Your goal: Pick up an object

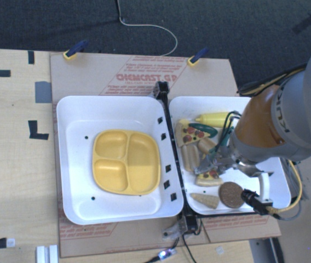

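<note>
The claw reaches down among toy food by a pizza slice; its grip cannot be told; next, lift.

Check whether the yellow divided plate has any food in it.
Empty. The yellow plate lies flat in the left bin, and all three of its compartments show bare yellow.

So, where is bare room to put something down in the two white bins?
Left bin: bare floor all around the yellow divided plastic plate. Right bin: crowded with toy food under the tool.
</note>
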You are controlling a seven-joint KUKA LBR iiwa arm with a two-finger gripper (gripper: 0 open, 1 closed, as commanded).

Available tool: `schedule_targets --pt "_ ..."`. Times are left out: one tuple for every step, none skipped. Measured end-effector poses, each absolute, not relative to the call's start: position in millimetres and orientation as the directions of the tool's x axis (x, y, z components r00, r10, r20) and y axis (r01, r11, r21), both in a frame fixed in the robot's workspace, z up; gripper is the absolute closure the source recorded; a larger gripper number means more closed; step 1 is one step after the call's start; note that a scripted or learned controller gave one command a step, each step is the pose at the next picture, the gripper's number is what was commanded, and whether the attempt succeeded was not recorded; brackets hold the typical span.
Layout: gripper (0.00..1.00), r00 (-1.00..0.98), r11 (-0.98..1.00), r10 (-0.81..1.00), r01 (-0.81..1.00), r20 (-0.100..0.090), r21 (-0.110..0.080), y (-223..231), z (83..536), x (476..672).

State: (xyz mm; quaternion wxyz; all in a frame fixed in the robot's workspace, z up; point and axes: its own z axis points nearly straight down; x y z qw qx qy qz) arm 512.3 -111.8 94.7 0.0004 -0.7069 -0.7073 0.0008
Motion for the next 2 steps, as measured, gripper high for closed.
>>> schedule_targets --pt "1.00 -0.002 0.002 1.000 1.000 0.000 0.001 -101 145 511.9" --pt "1.00 -0.001 0.001 1.000 1.000 -0.001 0.002 -110 202 511.8"
